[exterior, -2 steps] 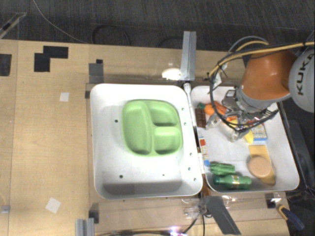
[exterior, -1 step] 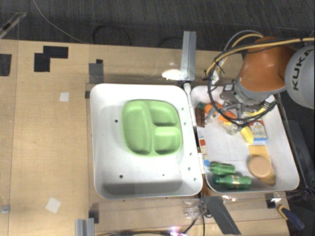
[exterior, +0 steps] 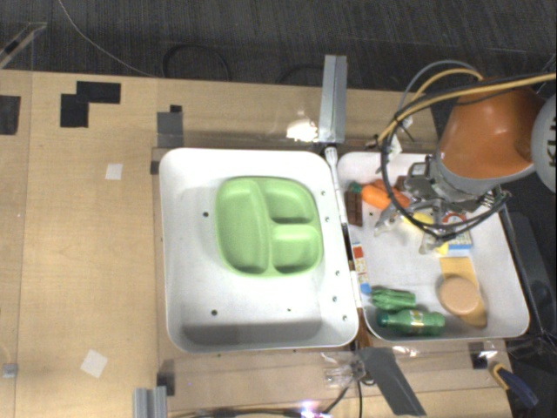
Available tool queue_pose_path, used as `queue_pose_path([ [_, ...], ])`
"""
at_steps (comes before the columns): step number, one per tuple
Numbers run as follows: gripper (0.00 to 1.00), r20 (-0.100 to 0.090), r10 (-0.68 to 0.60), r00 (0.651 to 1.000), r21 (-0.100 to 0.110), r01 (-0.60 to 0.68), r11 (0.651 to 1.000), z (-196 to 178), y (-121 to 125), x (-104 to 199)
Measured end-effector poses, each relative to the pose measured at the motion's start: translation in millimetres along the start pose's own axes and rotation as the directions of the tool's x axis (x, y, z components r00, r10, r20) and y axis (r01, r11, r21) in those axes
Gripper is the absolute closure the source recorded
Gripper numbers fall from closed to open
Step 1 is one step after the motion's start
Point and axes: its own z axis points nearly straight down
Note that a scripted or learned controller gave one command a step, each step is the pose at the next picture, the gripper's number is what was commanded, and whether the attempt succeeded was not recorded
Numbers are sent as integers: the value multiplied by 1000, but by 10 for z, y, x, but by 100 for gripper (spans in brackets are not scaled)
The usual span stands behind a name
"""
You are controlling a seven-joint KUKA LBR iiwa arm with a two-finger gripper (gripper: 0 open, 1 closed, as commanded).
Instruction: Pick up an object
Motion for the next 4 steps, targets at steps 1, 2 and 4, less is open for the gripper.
queue_pose_path([
  [1,0,1,105,994,2,-105,994,283,-175,-271],
  [2,100,14,106,994,15,-106,994,125,-208,-318],
  [4,100,2,57,998,-3,-57,998,-1403,-300,-515],
])
